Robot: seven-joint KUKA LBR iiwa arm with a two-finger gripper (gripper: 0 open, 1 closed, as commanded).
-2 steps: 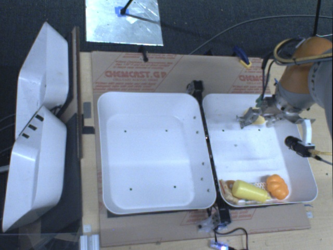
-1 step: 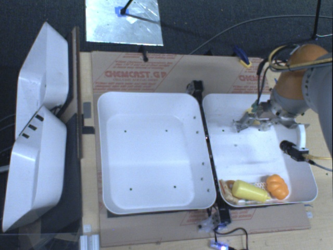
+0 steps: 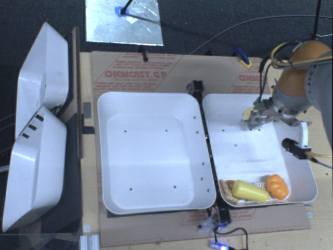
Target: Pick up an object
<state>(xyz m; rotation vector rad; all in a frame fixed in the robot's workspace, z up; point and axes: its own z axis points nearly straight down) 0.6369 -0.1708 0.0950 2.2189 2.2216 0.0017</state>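
A yellow squash-like object (image 3: 250,190), an orange pumpkin-like object (image 3: 277,186) and a pale netted item (image 3: 227,187) beside them lie along the near edge of the right bin (image 3: 234,150): three things in all. The grey arm (image 3: 307,82), orange-banded, reaches in from the right and bends down over that bin's far part, its gripper (image 3: 253,117) low near the bin floor, well apart from the objects; its state cannot be told. Two white bins sit side by side on the worktop (image 3: 156,69), the left bin (image 3: 151,150) beside the right.
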